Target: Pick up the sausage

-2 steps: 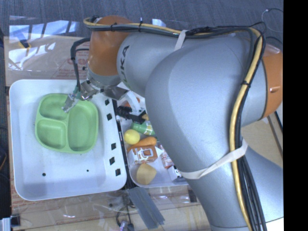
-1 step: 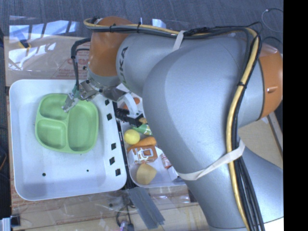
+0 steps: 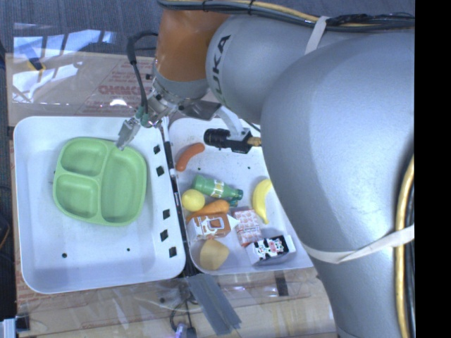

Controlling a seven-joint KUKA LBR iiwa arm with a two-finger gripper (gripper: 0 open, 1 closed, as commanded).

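Observation:
The sausage point(image 3: 189, 155), a short orange-red link, lies tilted near the top left corner of the right bin point(image 3: 282, 263), beside the wall between the two bins. My gripper point(image 3: 127, 133) hangs over the upper right part of the left bin point(image 3: 35, 259), at the top right rim of the green plate point(image 3: 102, 182). It is left of the sausage and apart from it, on the other side of the dividing wall. I see nothing held in it. The grey arm covers the right side of the right bin.
Below the sausage the right bin holds a green bottle point(image 3: 217, 188), a lemon point(image 3: 193, 201), a carrot point(image 3: 211, 208), a banana point(image 3: 261, 199), small cartons point(image 3: 246, 227) and a potato point(image 3: 213, 253). A black part point(image 3: 227, 140) juts out just right of the sausage.

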